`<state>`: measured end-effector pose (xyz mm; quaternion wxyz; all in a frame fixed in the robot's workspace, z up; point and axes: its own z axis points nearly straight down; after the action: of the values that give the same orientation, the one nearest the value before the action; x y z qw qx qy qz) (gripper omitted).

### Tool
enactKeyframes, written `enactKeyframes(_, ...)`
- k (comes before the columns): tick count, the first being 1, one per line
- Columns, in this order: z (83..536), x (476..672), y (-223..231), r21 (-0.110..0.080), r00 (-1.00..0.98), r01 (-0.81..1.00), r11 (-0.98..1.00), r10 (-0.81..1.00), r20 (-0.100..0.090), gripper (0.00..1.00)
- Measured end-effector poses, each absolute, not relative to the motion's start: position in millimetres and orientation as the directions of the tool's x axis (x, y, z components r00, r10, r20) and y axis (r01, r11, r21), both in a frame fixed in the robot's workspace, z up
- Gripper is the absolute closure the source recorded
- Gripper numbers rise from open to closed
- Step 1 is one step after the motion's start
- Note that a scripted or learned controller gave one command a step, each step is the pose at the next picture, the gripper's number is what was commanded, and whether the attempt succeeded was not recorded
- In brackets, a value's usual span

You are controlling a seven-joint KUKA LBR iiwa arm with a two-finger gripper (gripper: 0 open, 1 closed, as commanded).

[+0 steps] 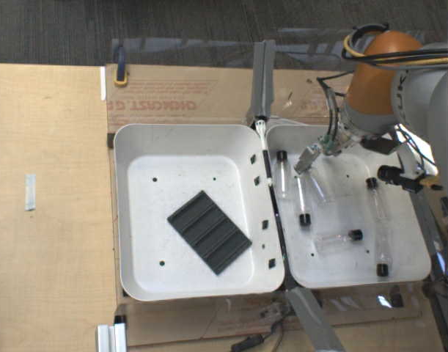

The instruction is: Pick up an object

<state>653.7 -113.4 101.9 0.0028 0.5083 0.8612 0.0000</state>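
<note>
A dark grey ribbed slab lies at a slant in the left bin. The right bin holds several clear tubes with black caps: one along its left wall, one beside it, one lying flat near the middle, and one long tube toward the right. My gripper hangs over the upper left part of the right bin, just above the tubes, with the arm reaching in from the right.
A vertical metal divider stands between the bins at the back. Cardboard lies behind the bins. The wooden bench extends to the left, with a small grey strip on it. Cables trail from the wrist.
</note>
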Motion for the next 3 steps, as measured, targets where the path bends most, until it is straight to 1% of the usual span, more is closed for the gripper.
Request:
enactKeyframes(1,112,654.5,-114,0.005,-0.483,0.876,0.483,0.876,-0.008,1.00)
enactKeyframes(2,110,659.4,-142,0.002,-0.514,0.858,0.514,0.858,-0.004,1.00)
enactKeyframes(3,110,659.4,-141,0.002,-0.514,0.858,0.514,0.858,-0.004,0.00)
